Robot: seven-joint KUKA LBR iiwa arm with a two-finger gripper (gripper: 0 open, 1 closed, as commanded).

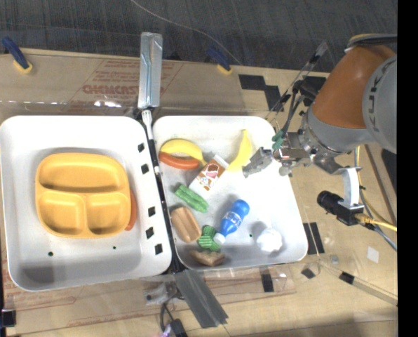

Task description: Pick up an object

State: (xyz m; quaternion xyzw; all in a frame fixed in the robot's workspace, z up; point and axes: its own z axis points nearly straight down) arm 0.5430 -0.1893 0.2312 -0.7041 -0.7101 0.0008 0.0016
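Cardboard bench (90, 83) | glossy curved banana (243, 150) | metal claw (258, 162) beside it, grip unclear

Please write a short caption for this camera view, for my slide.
KUKA arm's gripper hovering beside a banana in the right bin of toy foods.

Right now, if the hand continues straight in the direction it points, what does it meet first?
Probably the banana: the hand points left into the right bin, and the banana lies just ahead. Its height above the bin is unclear.
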